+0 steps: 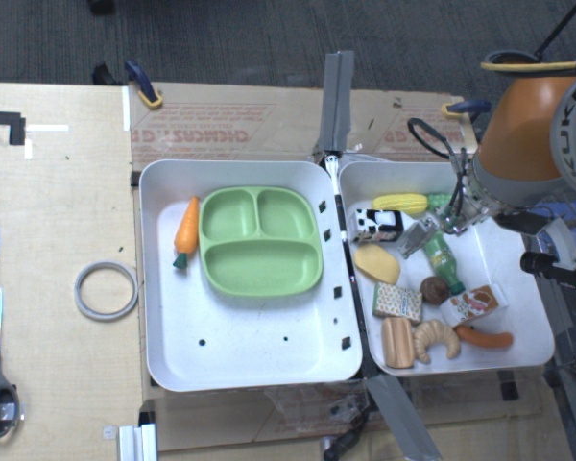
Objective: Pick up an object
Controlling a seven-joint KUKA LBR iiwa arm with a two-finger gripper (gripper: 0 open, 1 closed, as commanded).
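Pale tabletop [58,190], two white bins: gripper [440,227] low in right bin [518,353], near its far edge, over green bottle [440,257] between corn [400,203] and croissant [436,338], probably targeting it; open or closed unclear.

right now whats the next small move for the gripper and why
Probably a short drop straight down. The gripper hangs in the right bin over the top of the green bottle, with the corn cob just beyond, so lowering there seems the likeliest way to get the bottle.
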